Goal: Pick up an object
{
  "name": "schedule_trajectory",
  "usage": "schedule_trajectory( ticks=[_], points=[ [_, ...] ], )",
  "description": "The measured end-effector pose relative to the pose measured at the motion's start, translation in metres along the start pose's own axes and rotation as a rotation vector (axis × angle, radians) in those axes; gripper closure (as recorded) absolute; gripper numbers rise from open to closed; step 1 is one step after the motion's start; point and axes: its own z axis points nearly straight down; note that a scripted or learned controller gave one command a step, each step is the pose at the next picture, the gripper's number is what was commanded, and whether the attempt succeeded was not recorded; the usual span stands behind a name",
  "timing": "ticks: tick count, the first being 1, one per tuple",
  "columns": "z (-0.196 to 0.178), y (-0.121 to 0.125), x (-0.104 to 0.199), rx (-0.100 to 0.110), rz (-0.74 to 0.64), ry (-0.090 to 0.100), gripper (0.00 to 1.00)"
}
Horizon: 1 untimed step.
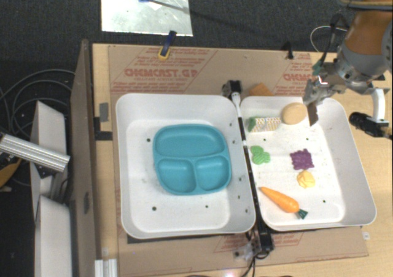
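The pincer (313, 105) hangs over the far edge of the right bin (356, 165), and I cannot tell how it is set; nothing shows in its grip. Just to its left lies a tan bread roll (294, 113), the nearest thing to it. Farther left sits a small patterned block (266, 123). Nearer the camera from the pincer lie purple grapes (301, 159), a yellow piece (305, 179), a green piece (260, 156) and an orange carrot (281, 200). Well to the left, the other bin (138, 122) holds a blue divided plate (191, 158). Both bins rest on the table (184, 70).
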Motion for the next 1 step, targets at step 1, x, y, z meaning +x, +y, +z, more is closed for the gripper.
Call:
schedule_trajectory(
  ticks=[1],
  points=[
    [0.0065,-0.0324,0.036,0.005,0.001,0.0,1.0]
  ],
)
